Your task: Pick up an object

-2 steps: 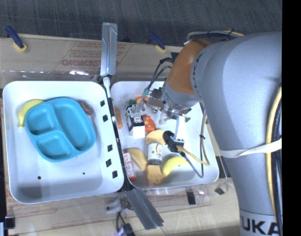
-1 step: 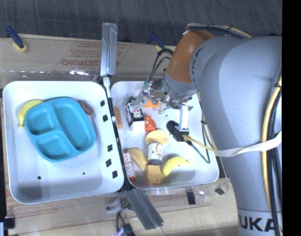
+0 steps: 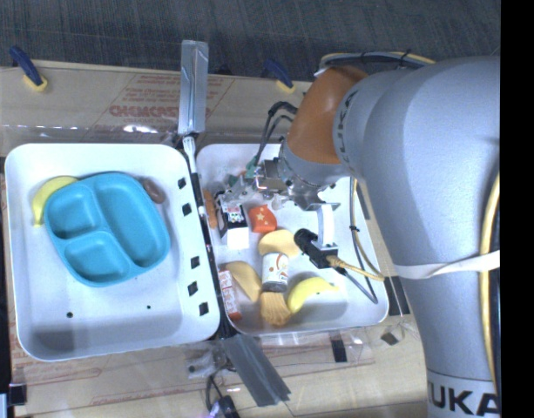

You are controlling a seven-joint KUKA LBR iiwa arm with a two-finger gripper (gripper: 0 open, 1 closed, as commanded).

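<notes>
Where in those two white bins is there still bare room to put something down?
Left bin: bare floor along its near edge, below the blue divided tray. Right bin: crowded with small objects under the arm; little floor shows.

Small things crowd the right bin (image 3: 368, 310) — a yellow lemon (image 3: 308, 293) near its front edge, a red block (image 3: 262, 219) mid-bin.

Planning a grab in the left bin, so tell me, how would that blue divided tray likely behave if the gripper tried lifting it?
The blue divided tray looks like moulded plastic, so probably stiff and light. Its wide, shallow shape and smooth rounded rim may slip from a narrow pinch. It partly covers a yellow object, which may shift if the tray is pushed.
</notes>
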